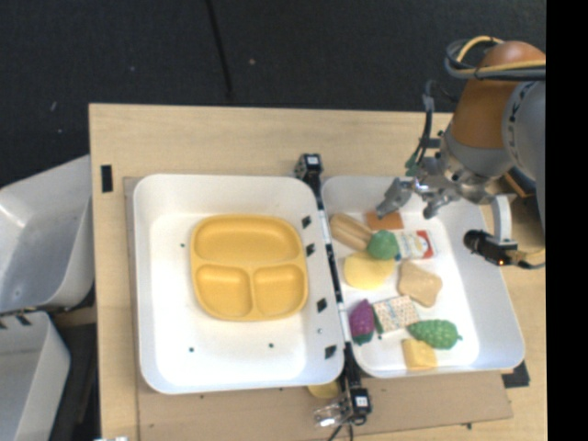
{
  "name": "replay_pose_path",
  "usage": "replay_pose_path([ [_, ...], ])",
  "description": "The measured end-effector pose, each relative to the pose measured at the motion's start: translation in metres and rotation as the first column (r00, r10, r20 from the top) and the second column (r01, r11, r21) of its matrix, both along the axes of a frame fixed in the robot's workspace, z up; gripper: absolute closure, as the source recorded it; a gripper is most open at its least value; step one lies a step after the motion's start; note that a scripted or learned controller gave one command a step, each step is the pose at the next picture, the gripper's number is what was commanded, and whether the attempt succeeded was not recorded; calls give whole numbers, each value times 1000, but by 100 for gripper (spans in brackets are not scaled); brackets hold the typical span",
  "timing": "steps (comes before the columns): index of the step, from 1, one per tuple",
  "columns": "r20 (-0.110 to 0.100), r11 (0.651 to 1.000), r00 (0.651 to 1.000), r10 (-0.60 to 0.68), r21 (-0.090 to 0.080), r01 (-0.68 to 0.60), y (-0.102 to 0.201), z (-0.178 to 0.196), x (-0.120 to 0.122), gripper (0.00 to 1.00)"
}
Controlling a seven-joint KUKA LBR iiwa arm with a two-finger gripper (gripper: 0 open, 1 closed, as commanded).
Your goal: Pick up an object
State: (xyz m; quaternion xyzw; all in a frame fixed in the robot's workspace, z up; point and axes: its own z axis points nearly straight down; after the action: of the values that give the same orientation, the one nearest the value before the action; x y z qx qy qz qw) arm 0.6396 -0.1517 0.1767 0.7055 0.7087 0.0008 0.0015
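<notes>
My end effector (415, 197) hangs spread and grasping nothing over the far part of the right bin (487, 288). Just at its seven o'clock lies an orange block (385, 220), touching a green ball (383, 244) and a bread roll (349, 231). The left bin (165, 338) holds a yellow tray (248, 266).

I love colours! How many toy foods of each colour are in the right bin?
Green: 2
Yellow: 2
Tan: 2
Orange: 1
Purple: 1
Red-and-white: 1
Speckled white: 1
Total: 10
</notes>
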Motion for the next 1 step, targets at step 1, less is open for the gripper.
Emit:
replay_pose_path([
  [1, 4, 1000, 1000, -2, -2, 2, 52, -74, -1, 0],
])
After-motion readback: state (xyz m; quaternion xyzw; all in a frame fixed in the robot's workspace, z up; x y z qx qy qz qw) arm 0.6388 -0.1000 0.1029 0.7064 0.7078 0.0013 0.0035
